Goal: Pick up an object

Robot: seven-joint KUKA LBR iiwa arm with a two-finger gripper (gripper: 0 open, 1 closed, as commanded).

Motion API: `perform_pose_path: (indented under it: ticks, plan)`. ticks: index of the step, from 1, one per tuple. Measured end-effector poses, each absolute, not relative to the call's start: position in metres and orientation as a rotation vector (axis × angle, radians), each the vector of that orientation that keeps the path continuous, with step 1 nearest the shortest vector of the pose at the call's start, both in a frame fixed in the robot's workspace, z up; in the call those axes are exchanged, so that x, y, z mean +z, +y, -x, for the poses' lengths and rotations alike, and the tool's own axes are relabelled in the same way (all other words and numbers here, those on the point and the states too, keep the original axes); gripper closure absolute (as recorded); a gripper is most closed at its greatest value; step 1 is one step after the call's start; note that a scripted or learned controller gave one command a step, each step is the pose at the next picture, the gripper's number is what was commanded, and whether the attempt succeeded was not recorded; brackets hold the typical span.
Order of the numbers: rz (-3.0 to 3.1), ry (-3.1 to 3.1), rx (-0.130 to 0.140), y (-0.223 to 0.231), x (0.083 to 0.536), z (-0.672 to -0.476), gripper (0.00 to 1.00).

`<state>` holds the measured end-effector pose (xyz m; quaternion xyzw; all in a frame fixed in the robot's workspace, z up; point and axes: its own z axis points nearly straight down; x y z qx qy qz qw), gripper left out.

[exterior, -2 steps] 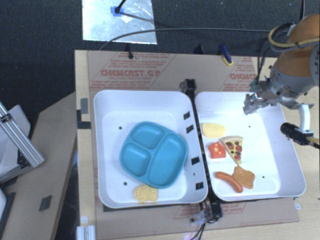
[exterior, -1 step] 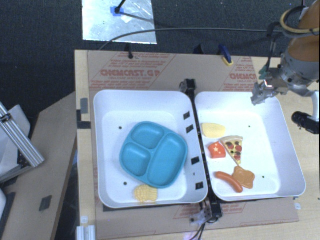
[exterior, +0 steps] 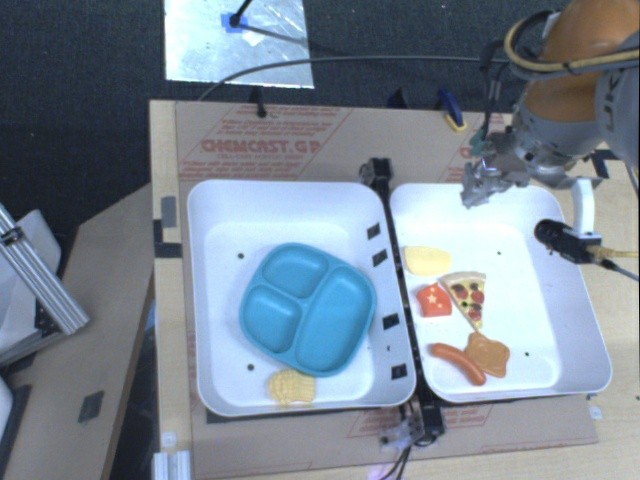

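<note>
From above, the table [exterior: 300, 133] carries two shallow white bins side by side. The left bin [exterior: 215, 218] holds a blue divided plate [exterior: 307, 308], lying flat and a little skewed, taking up most of the floor. Just beside the plate's near edge, against the bin's front wall, sits a small yellow corn piece [exterior: 291, 387].

The right bin [exterior: 560, 298] has its toys gathered along the left half. A pale yellow wedge [exterior: 427, 260] lies closest to the divider. Below it, a small red block [exterior: 434, 300] sits touching a pizza slice [exterior: 468, 297]. Nearer the front wall, a red sausage [exterior: 458, 362] lies at a slant, right against a brown, bready piece [exterior: 489, 353].

The arm [exterior: 580, 58] comes in from the right, its orange band high at the picture's corner. The gripper [exterior: 478, 190] hangs over the far left corner of the right bin, well apart from the toys. Nothing is visibly caught in it, but whether it is spread or closed I cannot tell from here. A black fitting [exterior: 560, 238] juts over the right bin's far right side.
</note>
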<state>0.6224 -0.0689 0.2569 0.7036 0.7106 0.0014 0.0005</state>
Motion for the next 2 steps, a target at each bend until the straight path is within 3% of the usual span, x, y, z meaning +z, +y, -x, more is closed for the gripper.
perform_pose_path:
  ticks: [2]
  plan:
    - [-2.210, 2.232, 0.004, 0.038, 0.244, -0.633, 1.00]
